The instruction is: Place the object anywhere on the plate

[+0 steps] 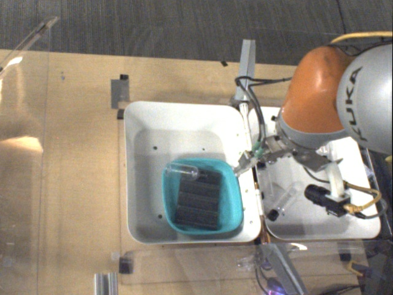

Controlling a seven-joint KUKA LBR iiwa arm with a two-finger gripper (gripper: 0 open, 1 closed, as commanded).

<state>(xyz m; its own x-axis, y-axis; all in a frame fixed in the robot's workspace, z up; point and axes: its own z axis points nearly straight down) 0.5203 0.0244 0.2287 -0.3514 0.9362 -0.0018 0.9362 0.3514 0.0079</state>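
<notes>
A teal square plate (231, 196) lies in the left bin (144, 183), toward its front right. A black ribbed block (198, 200) rests flat on the plate. A clear tube (183, 170) lies across the plate's back left rim. My gripper (247, 158) hangs over the divider between the two bins, just off the plate's back right corner, mostly hidden under the orange wrist band (313, 91). Nothing shows in its grasp.
A clear vial with a dark cap (280, 201) lies in the right bin (362, 226), near its left wall. A black cable fitting (324, 198) hangs from the arm over that bin. Wooden bench surrounds both bins.
</notes>
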